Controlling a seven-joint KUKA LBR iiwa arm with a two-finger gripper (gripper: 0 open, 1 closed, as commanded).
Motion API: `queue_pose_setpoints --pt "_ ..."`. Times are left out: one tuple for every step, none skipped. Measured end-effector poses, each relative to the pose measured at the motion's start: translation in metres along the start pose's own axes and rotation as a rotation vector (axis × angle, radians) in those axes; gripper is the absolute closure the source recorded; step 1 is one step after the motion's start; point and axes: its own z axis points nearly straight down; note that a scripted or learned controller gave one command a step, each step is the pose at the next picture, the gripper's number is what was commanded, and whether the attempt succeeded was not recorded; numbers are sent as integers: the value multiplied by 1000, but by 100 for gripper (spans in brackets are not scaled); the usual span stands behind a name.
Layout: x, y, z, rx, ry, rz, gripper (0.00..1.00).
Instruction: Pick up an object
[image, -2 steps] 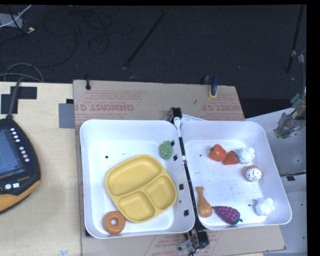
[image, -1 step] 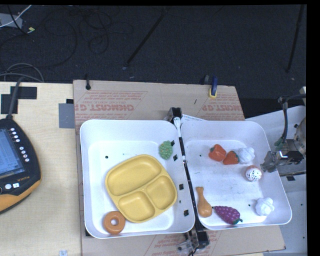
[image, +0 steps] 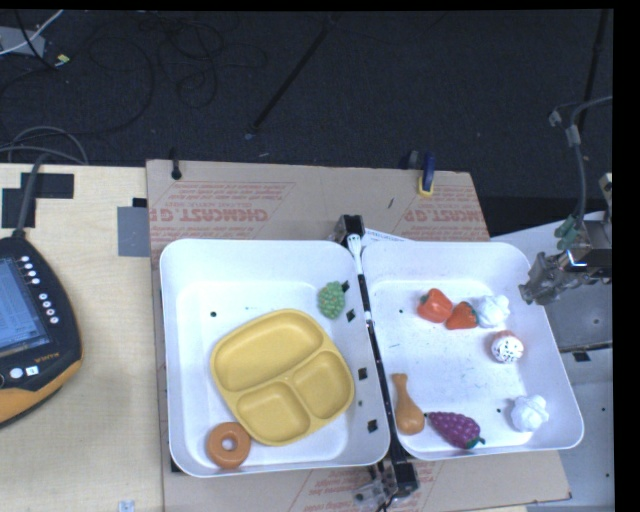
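The cardboard sheet (image: 230, 205) under both bins bears printing that reads "CHEMCRZT. GP" upside down. The gripper (image: 540, 285) hovers at the right bin's (image: 560, 400) outer rim, holding nothing. That bin holds a red pepper (image: 434, 304), purple grapes (image: 455, 428) and a drumstick (image: 406, 405).

Two white bins (image: 262, 262) on brown cardboard (image: 300, 205) printed with red lettering. Divided plate (image: 283, 375): yellow. Doughnut (image: 229, 445): orange-brown. Small knobbly piece (image: 332, 298): green. Pepper (image: 435, 305) and the piece beside it (image: 462, 317): red-orange, green tips. Ball (image: 507, 348): white, dark specks. Two lumpy pieces (image: 492, 310) (image: 527, 412): white. Grapes (image: 455, 428): purple. Drumstick (image: 406, 404): tan. Bench (image: 85, 430): pale wood. Handset (image: 25, 320): grey, orange rim, blue screen.
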Motion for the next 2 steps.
queue_pose_setpoints --pt "-106 -5 65 24 -4 20 100" --pt "-34 -10 277 34 6 10 100"
